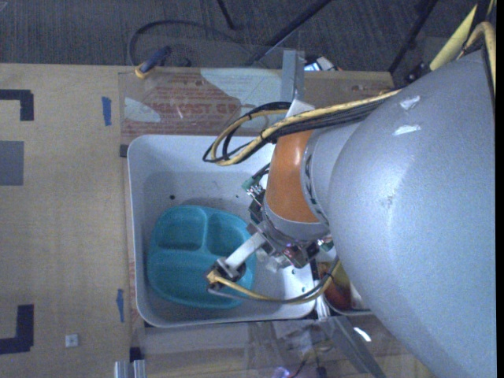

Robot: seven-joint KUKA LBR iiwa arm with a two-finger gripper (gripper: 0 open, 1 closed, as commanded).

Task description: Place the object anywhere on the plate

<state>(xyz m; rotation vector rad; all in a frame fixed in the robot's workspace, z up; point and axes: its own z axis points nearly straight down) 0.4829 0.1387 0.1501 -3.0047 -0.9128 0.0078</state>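
Camera view sets the tool (290, 253) just right of the teal plate (187, 252), likely for placing; the wrist (290, 223) hides whether it grips anything.

This looks like a robotics lab: a big grey arm (409, 211) leans over a white bin (173, 172) on a plywood table (63, 211) marked with blue tape (106, 110). Stand legs (221, 5) and a black cable (157, 24) cross the dark carpet (94, 14) beyond.

One camera is fixed above the surface (63, 211), tilted downward so that dark floor (94, 14) is caught along the top. The white bin (150, 172) is framed closely; the arm (417, 211) is seen nearest, from the right.
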